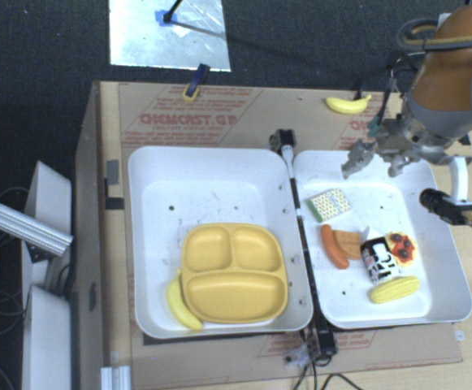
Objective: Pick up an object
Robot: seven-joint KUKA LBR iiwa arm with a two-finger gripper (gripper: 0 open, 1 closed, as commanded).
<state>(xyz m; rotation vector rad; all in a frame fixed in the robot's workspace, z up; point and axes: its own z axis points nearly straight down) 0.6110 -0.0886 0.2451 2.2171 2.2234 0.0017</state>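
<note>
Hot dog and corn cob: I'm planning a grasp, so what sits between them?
In the camera view, a black-and-white can lies between the hot dog and corn cob.

Evenly and fairly brightly lit from above, with no hard beam. White bins close to overexposed, walls bleached almost flat. Soft, short shadows only: a faint one under the yellow divided plate, another under the small items in the right bin. Strong glare on the shiny sheet at top, washed to pale grey-white. Dark floor grainy with visible noise. Overall softness, low resolution; red print on the cardboard smeared. Arm at upper right slightly blurred, tool indistinct. Mild colour fringing along bright edges.
</note>
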